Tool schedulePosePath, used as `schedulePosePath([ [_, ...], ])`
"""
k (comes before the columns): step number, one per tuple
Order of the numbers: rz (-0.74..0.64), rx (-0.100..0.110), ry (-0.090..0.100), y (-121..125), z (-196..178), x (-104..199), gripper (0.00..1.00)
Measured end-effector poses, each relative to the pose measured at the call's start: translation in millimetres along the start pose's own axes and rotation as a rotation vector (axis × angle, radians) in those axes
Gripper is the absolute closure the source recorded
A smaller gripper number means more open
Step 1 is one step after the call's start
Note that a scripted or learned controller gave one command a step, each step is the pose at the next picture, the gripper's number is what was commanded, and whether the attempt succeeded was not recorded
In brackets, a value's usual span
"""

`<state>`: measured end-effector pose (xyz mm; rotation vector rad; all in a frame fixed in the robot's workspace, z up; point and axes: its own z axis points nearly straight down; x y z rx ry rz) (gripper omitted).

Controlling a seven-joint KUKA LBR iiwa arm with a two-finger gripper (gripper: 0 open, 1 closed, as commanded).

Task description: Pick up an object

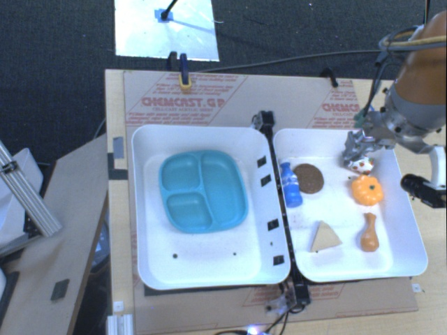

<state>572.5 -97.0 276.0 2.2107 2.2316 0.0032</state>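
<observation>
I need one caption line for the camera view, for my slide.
Gripper lowered over a small white object in the right bin, near a pumpkin; blue plate in the left bin.

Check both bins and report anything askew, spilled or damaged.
Nothing stands out. The blue sectioned plate lies flat in the left white bin; the blue bottle, brown disc, orange pumpkin and tan wedge lie apart, intact.

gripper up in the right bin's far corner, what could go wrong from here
1. The gripper is down over a small white spotted object near the right bin's far wall; it may hit that wall.
2. The orange pumpkin sits just beside that object and may get nudged.
</observation>
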Motion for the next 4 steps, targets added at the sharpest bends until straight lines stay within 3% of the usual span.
schedulePosePath([
  [3,0.000,0.001,0.001,-26.8,21.5,149.1,1.00],
  [4,0.001,0.003,0.000,-34.1,44.4,203.2,1.00],
])
